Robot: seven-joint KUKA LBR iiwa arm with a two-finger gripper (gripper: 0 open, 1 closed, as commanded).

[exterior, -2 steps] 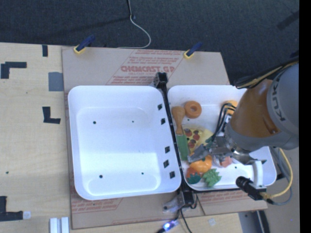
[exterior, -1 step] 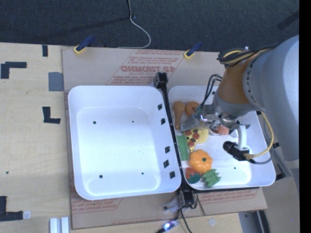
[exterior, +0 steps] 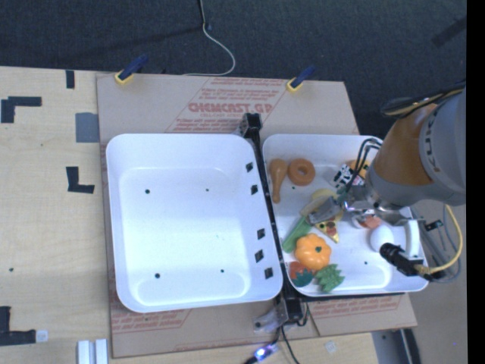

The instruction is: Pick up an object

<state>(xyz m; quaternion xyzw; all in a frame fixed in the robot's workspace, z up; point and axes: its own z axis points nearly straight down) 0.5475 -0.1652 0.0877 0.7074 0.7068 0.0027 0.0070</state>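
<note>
Right bin [exterior: 379,279], near to far: green leafy piece [exterior: 329,278]; orange pumpkin [exterior: 312,251]; pizza slice [exterior: 328,228] — long axis slanting, tip toward the near right; tan gourd [exterior: 277,174]; doughnut [exterior: 301,171]. Gripper [exterior: 345,205] just beside the slice — grip state cannot be told.

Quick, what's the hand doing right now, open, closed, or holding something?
Hand: cannot be told; it sits low in the right bin among the toys.
</note>
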